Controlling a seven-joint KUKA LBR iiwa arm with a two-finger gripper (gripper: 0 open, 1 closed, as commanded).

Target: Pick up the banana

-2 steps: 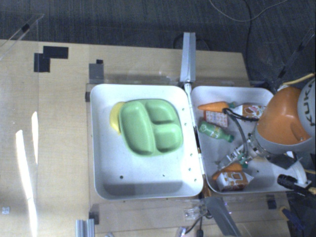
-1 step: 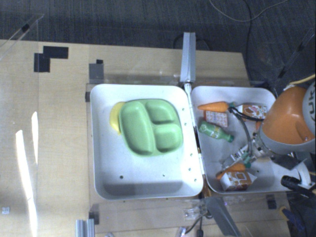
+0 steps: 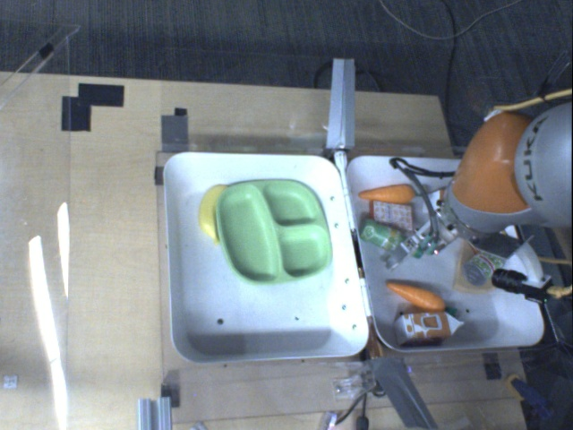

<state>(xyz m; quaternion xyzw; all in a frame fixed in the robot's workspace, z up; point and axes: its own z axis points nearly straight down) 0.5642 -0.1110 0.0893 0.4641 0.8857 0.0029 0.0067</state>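
Your gripper [image 3: 414, 245] is hovering in the right bin; whether it's open, you cannot tell. The banana [image 3: 209, 213], far left of it, is peeking from under the green tray [image 3: 273, 229], its long axis hidden.

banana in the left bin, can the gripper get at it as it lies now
Probably not cleanly. The banana lies mostly under the green tray, with just a yellow edge showing at the tray's left side, while the gripper is over the right bin.

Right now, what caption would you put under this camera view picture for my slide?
Banana peeks from under the green tray in the left bin, while the arm's end effector hovers over the right bin.
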